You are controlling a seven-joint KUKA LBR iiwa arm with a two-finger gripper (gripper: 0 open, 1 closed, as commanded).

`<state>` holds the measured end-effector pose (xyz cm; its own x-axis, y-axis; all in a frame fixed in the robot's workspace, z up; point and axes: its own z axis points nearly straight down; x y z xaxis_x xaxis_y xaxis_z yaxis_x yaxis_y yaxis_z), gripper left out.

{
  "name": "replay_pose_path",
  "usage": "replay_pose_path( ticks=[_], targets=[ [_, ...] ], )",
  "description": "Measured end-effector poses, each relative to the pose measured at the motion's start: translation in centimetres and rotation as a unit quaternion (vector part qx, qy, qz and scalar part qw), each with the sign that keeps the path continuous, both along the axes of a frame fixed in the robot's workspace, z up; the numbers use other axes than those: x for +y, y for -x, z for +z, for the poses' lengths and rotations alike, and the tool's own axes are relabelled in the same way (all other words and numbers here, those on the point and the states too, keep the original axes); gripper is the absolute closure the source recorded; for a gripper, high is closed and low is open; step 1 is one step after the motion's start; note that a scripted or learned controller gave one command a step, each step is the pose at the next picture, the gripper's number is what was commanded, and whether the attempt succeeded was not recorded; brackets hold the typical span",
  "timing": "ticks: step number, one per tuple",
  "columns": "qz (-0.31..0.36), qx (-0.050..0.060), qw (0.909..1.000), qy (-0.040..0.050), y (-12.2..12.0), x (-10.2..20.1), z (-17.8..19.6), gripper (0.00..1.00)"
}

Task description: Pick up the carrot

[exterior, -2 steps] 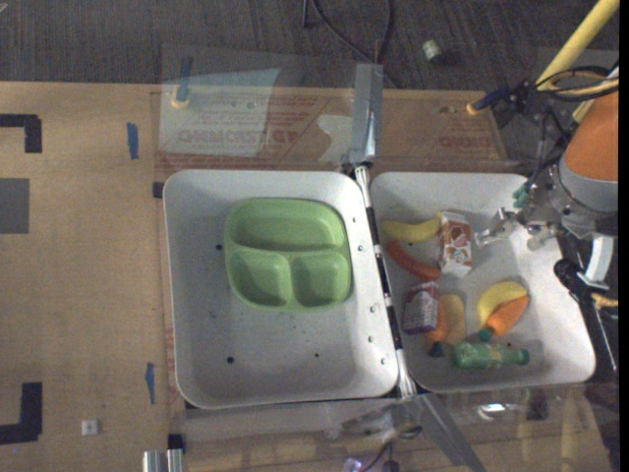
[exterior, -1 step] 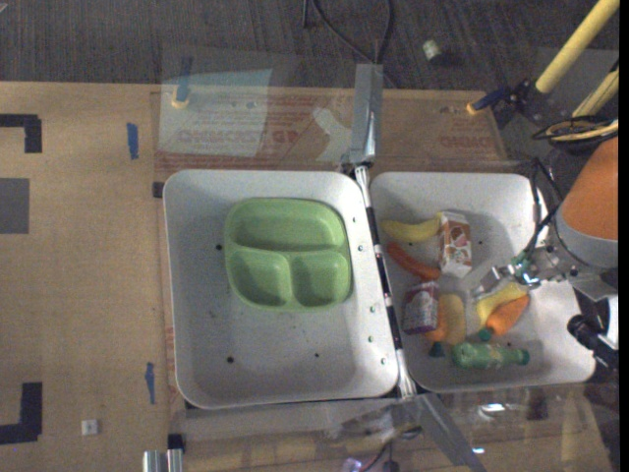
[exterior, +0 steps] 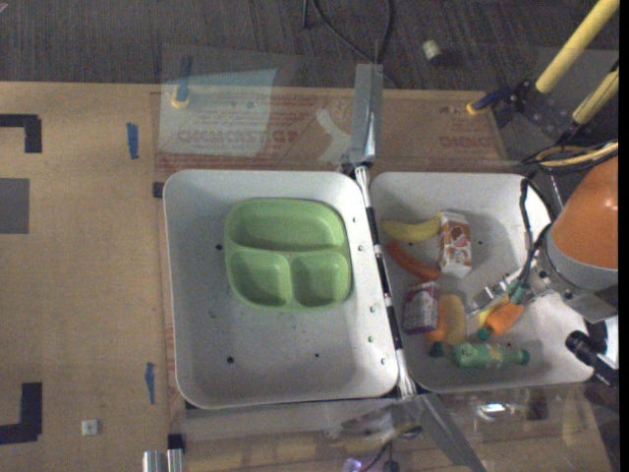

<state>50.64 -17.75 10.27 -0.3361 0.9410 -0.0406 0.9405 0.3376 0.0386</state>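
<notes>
The right bin (exterior: 531, 197) is crowded through its middle and front. The carrot (exterior: 505, 318) lies in the right half of this bin, towards the front, orange with its green end pointing to the front left. It is tilted and well apart from the bin's right wall, with bare white floor to its right and behind it. Just in front of it a green bottle (exterior: 489, 355) lies flat near the front edge. To its left, close by, sits a yellow-orange piece (exterior: 451, 319), then a purple packet (exterior: 421, 308) near the wall between the bins. Further back lie a banana (exterior: 413, 229), a thin red-orange stick (exterior: 414, 262) and a small white and red carton (exterior: 454, 244). The back right corner of the bin has the most open floor.

The left bin (exterior: 197, 342) bears a green divided plate (exterior: 288, 252) in its back half, with room on all sides.

The arm (exterior: 590, 229) reaches in from the right, its orange band above the bin's right edge, wrist slanted down and to the left. The gripper (exterior: 507, 297) is low, right at the carrot's back end and seemingly touching it; whether it grasps the carrot or is released I cannot tell
</notes>
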Motion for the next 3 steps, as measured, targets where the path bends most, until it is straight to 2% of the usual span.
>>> replay_pose_path(
  ticks=[1,2,3],
  targets=[
    [0.135,0.003,0.9908,0.0055,1.3,0.6,-0.1,0.0],
    [0.133,0.003,0.9911,0.0034,1.3,0.5,0.9,1.0],
    [0.059,0.024,0.9979,-0.0107,-6.6,2.7,8.3,1.0]
  ],
)
